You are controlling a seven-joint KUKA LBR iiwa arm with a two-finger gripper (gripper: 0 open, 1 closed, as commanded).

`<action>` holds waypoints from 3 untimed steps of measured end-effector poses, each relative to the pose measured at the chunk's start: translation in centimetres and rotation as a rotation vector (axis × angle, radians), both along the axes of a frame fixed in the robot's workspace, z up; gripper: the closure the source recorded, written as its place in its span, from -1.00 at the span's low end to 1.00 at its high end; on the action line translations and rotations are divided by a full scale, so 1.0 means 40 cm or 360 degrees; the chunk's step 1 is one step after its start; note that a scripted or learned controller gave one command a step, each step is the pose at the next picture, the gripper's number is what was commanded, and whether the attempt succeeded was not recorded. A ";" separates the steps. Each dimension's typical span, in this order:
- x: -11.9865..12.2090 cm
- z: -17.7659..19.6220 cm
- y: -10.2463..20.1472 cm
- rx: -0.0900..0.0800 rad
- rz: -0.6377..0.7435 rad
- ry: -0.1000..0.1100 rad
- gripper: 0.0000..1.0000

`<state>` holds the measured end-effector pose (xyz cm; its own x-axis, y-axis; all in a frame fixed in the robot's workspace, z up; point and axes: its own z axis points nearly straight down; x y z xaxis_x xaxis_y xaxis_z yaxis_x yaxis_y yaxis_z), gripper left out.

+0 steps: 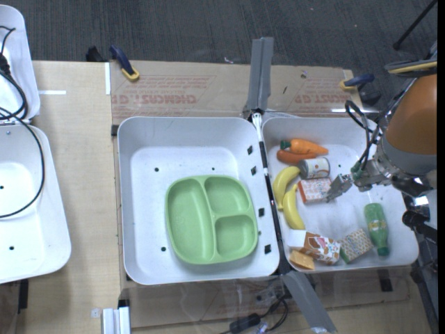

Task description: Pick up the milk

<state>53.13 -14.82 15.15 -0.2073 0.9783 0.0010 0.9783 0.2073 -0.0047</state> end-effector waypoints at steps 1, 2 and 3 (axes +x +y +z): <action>-0.130 -0.147 0.102 0.0000 0.0174 -0.0015 -1.00; -0.130 -0.125 0.099 0.0000 0.0166 -0.0013 1.00; -0.127 -0.123 0.098 -0.0003 0.0166 -0.0020 -1.00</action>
